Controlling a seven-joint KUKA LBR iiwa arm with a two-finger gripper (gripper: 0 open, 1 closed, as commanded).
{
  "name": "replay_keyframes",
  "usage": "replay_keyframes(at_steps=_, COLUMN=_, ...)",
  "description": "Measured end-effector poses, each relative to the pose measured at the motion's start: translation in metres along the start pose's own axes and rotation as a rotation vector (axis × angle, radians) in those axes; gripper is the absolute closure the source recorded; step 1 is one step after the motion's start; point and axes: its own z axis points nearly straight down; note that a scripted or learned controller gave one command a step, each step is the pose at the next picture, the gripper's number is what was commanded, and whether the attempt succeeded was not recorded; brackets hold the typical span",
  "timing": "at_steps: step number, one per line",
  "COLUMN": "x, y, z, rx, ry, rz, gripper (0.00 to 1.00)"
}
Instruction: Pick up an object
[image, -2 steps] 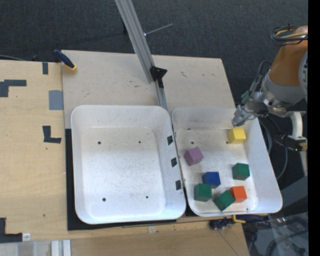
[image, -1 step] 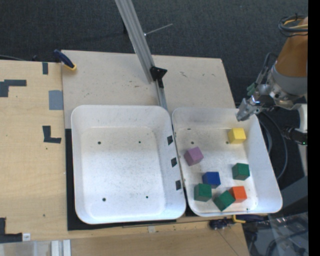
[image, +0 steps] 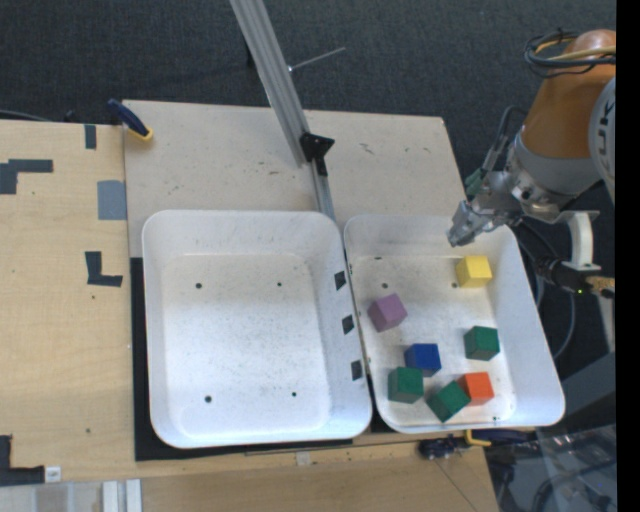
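Left bin (image: 170, 250) bare white. In right bin (image: 535, 330): purple block (image: 387, 311) leftmost, blue block (image: 423, 357), three green blocks (image: 406, 384), orange block (image: 478, 386), yellow block (image: 474, 270) far right. Gripper (image: 463, 236) just above yellow block, at far rim; finger state impossible to tell.

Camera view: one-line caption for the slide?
KUKA arm's pincer hovers over the right bin's far rim, near the yellow cube; six more cubes lie scattered below.
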Motion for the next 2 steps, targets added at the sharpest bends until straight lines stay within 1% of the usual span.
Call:
replay_keyframes(at_steps=1, x=0.048, y=-0.006, z=0.011, rx=0.002, ry=0.001, rz=0.000, gripper=1.00)
replay_keyframes(at_steps=2, x=0.097, y=-0.021, z=0.023, rx=0.003, ry=0.000, rz=-0.001, gripper=1.00)
